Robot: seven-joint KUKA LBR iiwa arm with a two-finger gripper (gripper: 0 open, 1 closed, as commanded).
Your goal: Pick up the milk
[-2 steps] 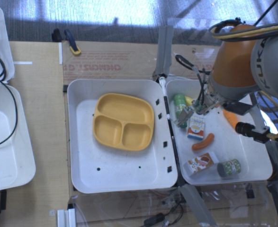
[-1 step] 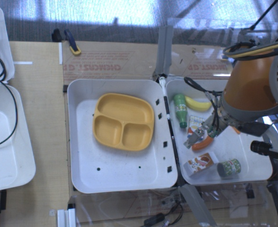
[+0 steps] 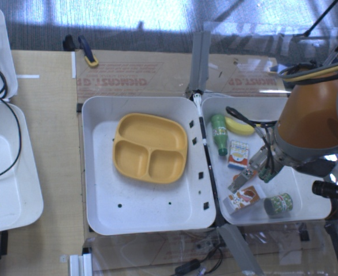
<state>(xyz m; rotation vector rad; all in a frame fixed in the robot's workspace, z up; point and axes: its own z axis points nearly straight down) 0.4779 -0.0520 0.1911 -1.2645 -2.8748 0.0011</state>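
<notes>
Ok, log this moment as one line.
phase: approach | gripper: low in right bin | nearest: milk, carton | grasp: none seen

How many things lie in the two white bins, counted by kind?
Divided trays: 1, the yellow tray in the left bin.
Bottles: 1, green bottle.
Bananas: 1, banana.
Cartons: 2, blue-edged carton and brown carton.
Cans: 1, green can.
Total: 6.
</notes>
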